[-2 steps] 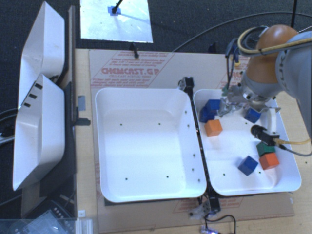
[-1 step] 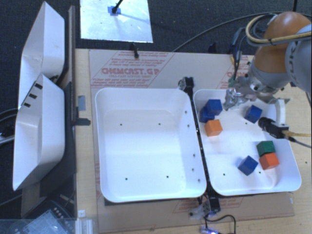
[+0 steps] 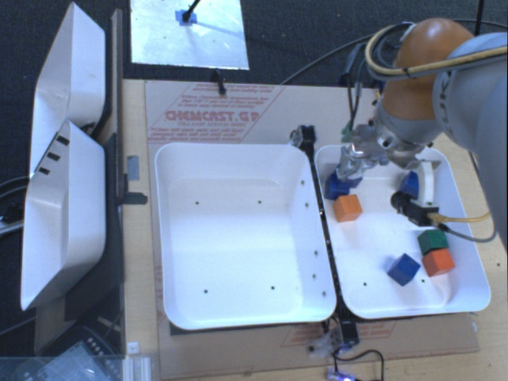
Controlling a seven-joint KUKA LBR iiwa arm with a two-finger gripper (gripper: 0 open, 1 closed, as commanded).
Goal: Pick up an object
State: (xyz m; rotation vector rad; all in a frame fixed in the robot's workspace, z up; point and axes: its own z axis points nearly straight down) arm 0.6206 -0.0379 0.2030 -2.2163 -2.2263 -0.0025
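My gripper (image 3: 347, 170) hangs low over the far left corner of the right bin (image 3: 468, 292). A blue block (image 3: 336, 187) lies right under its tip, against the bin's left wall, and I cannot see whether the two touch. An orange cube (image 3: 347, 207) sits just in front of the blue block. Near the right wall a green cube (image 3: 432, 240) rests against another orange cube (image 3: 438, 263). A second blue cube (image 3: 403, 268) lies left of that pair. A small blue piece (image 3: 409, 183) shows beside the wrist.
The left bin (image 3: 171, 213) stands beside the right one, sharing a dark central divider (image 3: 321, 213). A metal plate (image 3: 188, 22) lies beyond the bench. White tilted trays (image 3: 67, 157) stand at the far left.
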